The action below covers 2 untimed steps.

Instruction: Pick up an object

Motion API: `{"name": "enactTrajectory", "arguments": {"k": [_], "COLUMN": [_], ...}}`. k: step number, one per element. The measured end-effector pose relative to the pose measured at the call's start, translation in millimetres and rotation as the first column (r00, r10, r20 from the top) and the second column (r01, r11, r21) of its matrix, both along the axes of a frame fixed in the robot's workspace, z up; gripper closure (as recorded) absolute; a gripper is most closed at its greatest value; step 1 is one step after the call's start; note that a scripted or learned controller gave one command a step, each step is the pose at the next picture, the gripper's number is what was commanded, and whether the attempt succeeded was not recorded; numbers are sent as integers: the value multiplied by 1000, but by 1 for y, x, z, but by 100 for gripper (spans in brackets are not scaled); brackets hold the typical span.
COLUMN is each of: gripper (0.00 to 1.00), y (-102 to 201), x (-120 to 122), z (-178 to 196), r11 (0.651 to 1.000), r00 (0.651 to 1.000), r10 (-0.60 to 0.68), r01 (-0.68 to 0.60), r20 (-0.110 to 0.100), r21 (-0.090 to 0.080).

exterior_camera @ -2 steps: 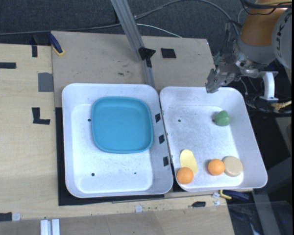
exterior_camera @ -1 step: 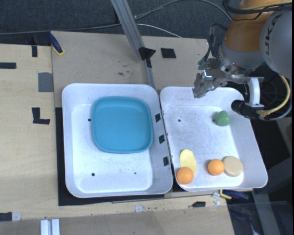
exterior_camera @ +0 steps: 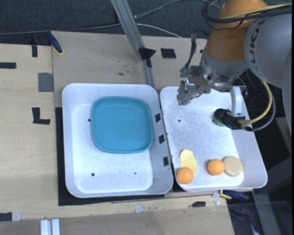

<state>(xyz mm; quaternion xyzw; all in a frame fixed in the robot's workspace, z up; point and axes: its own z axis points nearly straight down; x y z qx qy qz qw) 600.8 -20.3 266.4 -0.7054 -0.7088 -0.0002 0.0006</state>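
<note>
Two bins point(exterior_camera: 68, 131): blue plate point(exterior_camera: 121, 124) left; two orange balls point(exterior_camera: 185, 175), yellow piece point(exterior_camera: 187, 158), beige disc point(exterior_camera: 232, 165) near edge right. Gripper point(exterior_camera: 184, 98) over right bin's far-left corner; finger state indiscernible.

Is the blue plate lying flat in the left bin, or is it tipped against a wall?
Flat. The blue plate lies on the floor of the left bin, its whole rim visible and apart from the bin's walls.
</note>
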Motion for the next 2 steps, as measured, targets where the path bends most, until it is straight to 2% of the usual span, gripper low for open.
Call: {"name": "enactTrajectory", "arguments": {"k": [2], "gripper": [100], "y": [96], "x": [-55], "z": [-11], "r11": [1000], "r00": [1000], "r10": [-1], "r01": [1], "r20": [0], "r21": [0]}}
